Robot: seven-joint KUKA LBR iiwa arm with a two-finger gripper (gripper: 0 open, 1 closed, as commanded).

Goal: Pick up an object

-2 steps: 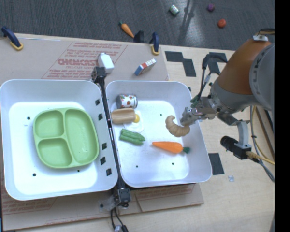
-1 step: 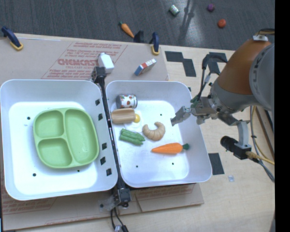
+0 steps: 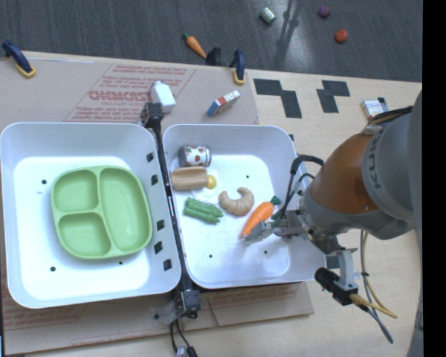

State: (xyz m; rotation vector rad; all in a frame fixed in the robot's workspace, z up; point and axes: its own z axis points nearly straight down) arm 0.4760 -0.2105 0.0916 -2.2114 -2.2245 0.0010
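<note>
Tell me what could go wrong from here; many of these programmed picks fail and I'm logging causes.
The gripper sits at the carrot's lower tip, so it might pinch only the end and slip off. The croissant lies right beside the carrot and could get nudged.

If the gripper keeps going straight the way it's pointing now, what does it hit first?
Most likely the carrot. The gripper points toward the view's left across the right bin, and the carrot's lower end lies right at its tip. Height is hard to judge from above, so it might pass just over it.
</note>
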